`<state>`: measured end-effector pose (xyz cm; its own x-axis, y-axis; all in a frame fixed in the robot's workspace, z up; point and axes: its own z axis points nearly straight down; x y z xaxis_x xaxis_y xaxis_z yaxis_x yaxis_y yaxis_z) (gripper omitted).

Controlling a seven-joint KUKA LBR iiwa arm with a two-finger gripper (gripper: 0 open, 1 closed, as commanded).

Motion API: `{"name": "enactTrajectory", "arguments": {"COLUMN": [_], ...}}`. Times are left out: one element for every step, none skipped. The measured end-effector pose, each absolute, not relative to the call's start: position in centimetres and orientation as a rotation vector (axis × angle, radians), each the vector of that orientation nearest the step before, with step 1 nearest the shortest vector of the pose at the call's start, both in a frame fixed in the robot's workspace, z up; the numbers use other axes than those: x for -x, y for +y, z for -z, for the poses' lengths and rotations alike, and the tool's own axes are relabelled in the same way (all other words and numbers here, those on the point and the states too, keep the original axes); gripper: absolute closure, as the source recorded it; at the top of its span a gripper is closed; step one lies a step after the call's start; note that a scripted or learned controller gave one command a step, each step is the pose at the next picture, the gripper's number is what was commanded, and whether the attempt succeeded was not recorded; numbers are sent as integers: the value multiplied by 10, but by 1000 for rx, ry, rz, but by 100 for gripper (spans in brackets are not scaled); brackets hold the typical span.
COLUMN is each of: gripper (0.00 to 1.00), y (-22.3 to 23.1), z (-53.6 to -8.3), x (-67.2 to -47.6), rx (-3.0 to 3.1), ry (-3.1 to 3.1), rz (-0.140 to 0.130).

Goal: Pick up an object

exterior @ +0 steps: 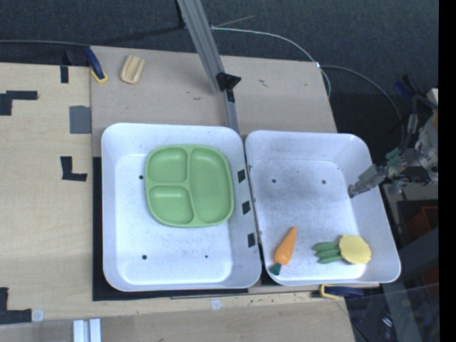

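Orange toy carrot [286,245], green-tipped

Matt, seemingly plastic green plate [190,185], scuffed white bins [114,212].

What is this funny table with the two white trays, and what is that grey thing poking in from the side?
This is a robot's workbench, seen by one camera fixed above it and looking down at a slant. The grey thing is the end of a robot arm; its gripper reaches in from the right, over the right edge of the right bin. It is too small and blurry to tell how its jaws stand, and nothing can be seen held in it.

The robot's job is to pick something up. In the right bin, near the front, lie a toy carrot, a small green toy vegetable and a yellow toy touching it. The left bin holds a green divided plate with three sections. Behind the bins, a small tan object lies on the bench.
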<state>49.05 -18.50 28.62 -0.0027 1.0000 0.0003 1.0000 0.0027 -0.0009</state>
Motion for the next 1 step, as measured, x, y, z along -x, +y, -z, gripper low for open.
{"name": "enactTrajectory", "arguments": {"gripper": [0], "y": [-185], "z": [-286], "x": [-490], "rx": [2218], "ry": [-2223], "rz": [-1]}}
